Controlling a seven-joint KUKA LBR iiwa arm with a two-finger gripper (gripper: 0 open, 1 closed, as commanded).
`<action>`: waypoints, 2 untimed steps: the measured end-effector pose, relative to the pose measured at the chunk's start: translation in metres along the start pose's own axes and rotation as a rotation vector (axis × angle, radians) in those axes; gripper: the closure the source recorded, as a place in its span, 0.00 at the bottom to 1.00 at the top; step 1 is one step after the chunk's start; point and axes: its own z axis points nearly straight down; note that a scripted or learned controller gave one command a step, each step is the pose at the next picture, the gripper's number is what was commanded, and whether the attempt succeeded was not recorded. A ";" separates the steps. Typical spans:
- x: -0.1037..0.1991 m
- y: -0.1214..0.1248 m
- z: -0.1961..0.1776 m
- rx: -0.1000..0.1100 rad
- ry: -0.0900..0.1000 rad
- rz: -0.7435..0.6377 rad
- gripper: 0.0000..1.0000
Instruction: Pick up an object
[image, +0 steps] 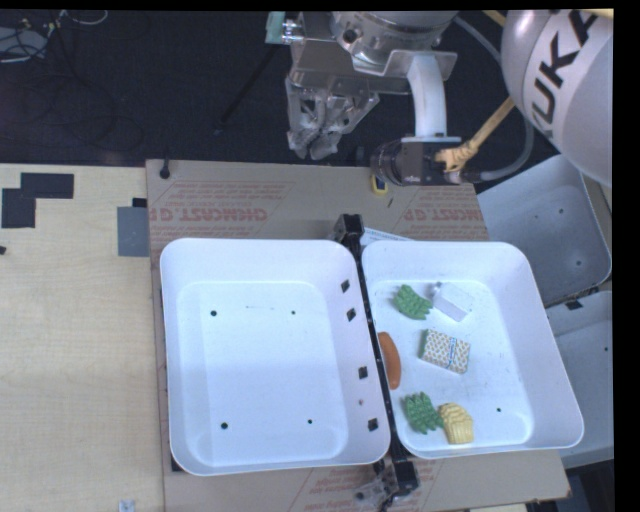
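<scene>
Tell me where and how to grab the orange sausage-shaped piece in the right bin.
Grip the orange piece across its narrow middle, probably from straight above. It lies flat, long axis along the bin's left wall, so one finger needs the slim gap beside that wall.

1. At nine o'clock you see a pale wooden bench top (70, 330) bearing black and grey patches (131, 229).
2. At the centre lies a brown cardboard sheet (260, 205) with red lettering.
3. Toward twelve o'clock, dark floor (130, 90) with loose cables.
</scene>
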 end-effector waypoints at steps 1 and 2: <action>0.036 0.037 0.009 0.013 -0.005 -0.003 1.00; 0.033 -0.037 0.120 0.025 -0.009 -0.001 1.00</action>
